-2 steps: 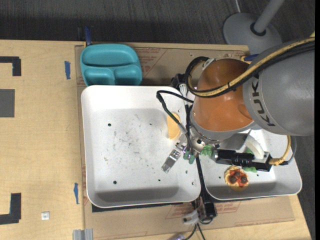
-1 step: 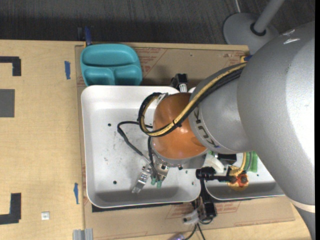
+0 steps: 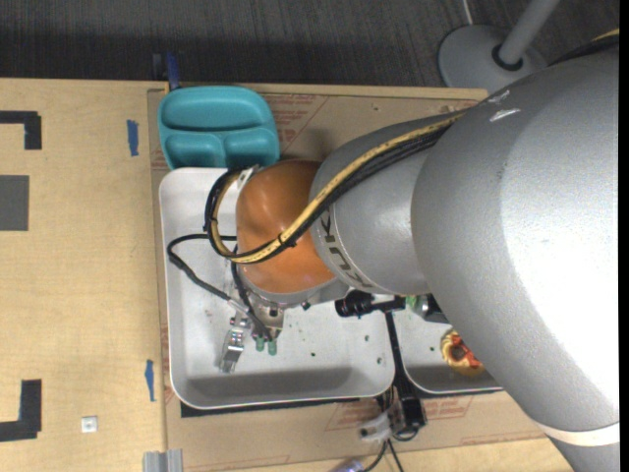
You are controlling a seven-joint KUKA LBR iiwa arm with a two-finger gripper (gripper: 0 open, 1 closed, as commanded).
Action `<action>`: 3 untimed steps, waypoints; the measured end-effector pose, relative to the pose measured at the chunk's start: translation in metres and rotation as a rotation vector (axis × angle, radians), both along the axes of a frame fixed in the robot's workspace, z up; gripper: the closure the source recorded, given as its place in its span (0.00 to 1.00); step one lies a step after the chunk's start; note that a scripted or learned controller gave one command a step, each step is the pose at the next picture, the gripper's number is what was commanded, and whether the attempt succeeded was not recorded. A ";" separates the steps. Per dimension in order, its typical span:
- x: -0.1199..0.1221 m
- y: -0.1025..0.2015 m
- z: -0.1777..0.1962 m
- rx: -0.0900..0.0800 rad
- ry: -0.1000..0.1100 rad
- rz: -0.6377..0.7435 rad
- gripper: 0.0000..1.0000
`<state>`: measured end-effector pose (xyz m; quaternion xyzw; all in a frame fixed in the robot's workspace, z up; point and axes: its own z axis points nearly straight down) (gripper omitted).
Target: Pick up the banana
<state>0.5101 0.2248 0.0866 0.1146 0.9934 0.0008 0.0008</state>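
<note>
I see the tool (image 3: 246, 347) low over the left bin (image 3: 324, 382), lower left | grip state: cannot tell | teal tray (image 3: 218, 126) upper left.

A single fixed camera looks down at a slant from above the cardboard-covered bench (image 3: 69, 293), close enough that the grey arm with its orange wrist band (image 3: 280, 229) fills much of the right and centre. The small two-finger claw (image 3: 248, 344) sits low and left of centre; the shallow white left bin (image 3: 187, 264) surrounds it, and the right bin (image 3: 432, 382) lies to its right. A teal moulded plastic tray (image 3: 216, 126) lies beyond the claw, and dark carpet (image 3: 246, 18) further beyond.
</note>
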 end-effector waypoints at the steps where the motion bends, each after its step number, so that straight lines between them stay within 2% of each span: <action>1: -0.016 0.000 0.038 0.000 0.000 -0.464 0.00; 2: -0.015 0.000 0.048 0.002 -0.002 -0.466 1.00; 3: -0.014 0.000 0.058 0.004 -0.005 -0.466 1.00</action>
